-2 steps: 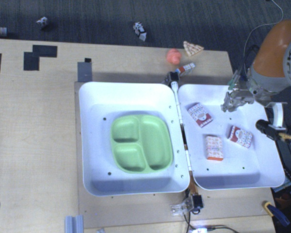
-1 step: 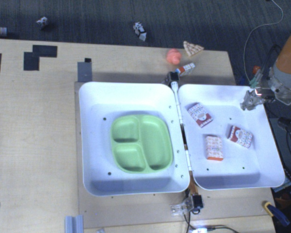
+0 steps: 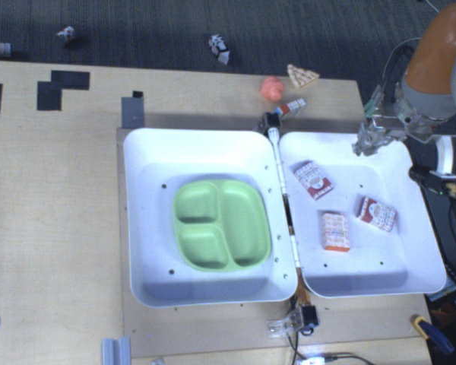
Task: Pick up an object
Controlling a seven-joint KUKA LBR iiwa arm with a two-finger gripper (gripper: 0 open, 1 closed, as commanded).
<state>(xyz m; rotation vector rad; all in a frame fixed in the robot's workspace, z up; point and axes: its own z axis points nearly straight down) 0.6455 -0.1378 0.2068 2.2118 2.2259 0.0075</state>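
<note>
Three small packets lie in the right bin (image 3: 410, 272): a red-and-white one (image 3: 313, 179) at the upper left, another red-and-white one (image 3: 376, 214) to the right, and an orange-and-white one (image 3: 335, 231) in the middle. My gripper (image 3: 370, 141) hangs over the bin's far right corner, above and to the right of the packets. Nothing shows between its fingers.
The left bin (image 3: 148, 204) holds a green divided tray (image 3: 220, 223). Beyond the bins lie a pink ball (image 3: 272, 89), a pizza-slice toy (image 3: 302, 75) and a small marker-like item (image 3: 290, 109). Cables run along the right side.
</note>
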